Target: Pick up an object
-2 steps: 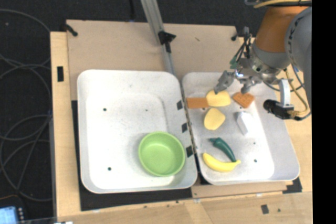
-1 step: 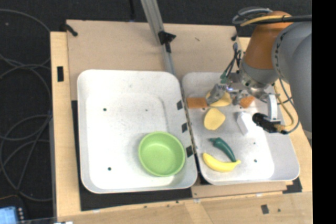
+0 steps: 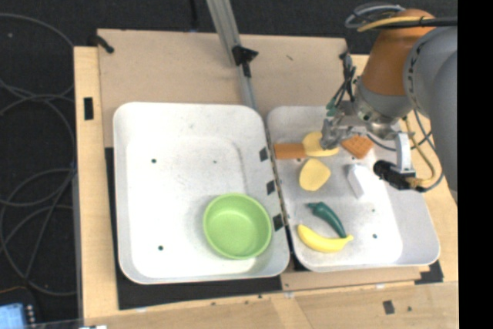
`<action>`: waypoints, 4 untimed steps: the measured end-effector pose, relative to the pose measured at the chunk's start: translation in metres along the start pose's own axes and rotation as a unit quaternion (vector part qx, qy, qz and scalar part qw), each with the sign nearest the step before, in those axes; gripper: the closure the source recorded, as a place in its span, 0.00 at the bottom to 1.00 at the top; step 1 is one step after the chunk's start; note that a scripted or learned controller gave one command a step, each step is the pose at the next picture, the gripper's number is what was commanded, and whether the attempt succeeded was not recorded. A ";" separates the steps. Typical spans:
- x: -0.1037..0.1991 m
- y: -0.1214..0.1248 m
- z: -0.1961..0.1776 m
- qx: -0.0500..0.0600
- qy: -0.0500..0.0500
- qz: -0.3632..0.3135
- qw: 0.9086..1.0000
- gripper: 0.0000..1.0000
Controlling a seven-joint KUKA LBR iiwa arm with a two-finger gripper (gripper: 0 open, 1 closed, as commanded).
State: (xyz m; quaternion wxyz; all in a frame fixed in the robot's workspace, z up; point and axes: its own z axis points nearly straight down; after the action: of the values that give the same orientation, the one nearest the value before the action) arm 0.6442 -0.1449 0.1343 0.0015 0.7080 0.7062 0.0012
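One arm (image 3: 400, 65) bent over right bin (image 3: 416, 243); jaws' state unclear.

A robotics lab: a plywood worktop (image 3: 177, 65) bearing two white bins (image 3: 154, 142); loose cables (image 3: 38, 166) on dark floor; an aluminium mast (image 3: 219, 4).

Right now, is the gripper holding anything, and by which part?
Cannot be told. The gripper is down in the right bin over a pale yellow piece, but the view does not show that piece clamped or lifted.
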 end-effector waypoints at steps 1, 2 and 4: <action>-0.001 0.002 -0.041 0.001 0.001 -0.001 1.000 1.00; -0.003 0.002 -0.102 0.001 0.000 -0.002 1.000 1.00; 0.045 -0.015 -0.128 0.001 0.001 -0.005 1.000 1.00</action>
State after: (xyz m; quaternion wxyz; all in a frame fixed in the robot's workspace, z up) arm 0.6287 -0.1001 0.2627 -0.0003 0.7047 0.7095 0.0012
